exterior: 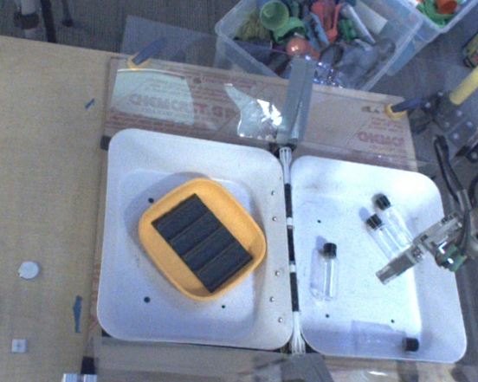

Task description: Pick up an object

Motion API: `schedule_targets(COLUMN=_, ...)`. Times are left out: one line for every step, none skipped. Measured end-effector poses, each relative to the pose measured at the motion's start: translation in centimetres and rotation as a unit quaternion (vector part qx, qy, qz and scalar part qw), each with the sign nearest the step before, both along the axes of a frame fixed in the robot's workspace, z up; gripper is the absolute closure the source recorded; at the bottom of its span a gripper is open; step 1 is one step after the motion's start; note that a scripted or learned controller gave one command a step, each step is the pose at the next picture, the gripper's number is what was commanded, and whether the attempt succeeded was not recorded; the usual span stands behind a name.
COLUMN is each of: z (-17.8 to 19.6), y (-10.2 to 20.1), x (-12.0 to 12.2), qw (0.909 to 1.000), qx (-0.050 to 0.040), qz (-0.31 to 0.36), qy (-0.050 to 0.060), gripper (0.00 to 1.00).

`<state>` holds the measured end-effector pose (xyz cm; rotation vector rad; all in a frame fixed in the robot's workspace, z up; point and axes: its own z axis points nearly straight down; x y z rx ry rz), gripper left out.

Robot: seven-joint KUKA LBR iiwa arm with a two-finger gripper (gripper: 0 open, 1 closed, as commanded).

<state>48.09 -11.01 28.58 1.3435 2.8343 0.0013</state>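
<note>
Left bin (pixel 122 214), yellow dish (pixel 163 272), right bin (pixel 438 334), vials (pixel 325 271)

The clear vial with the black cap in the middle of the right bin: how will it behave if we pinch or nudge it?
The clear vial lies on its side and looks cylindrical, so a nudge would probably roll it. Its smooth, transparent wall may slip between pincer fingers. It looks small and thin-walled, so likely light, perhaps fragile.
</note>
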Motion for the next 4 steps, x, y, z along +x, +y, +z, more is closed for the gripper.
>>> schedule_targets(z=-7.8, y=0.2, x=9.7, qw=0.9979, qx=-0.0004, qz=0.065, qy=-0.001, gripper=0.0)
schedule_targets(z=-19.8, y=-3.1, x=16.0, qw=0.9983, qx=-0.0012, qz=0.058, qy=-0.003, gripper=0.0)
schedule_targets(z=-18.5, y=-3.0, x=16.2, qw=0.9982, qx=-0.0024, qz=0.059, qy=-0.007, gripper=1.0)
schedule_targets(z=-18.5, y=-3.0, x=16.2, qw=0.9982, qx=-0.0024, qz=0.059, qy=-0.007, gripper=0.0)
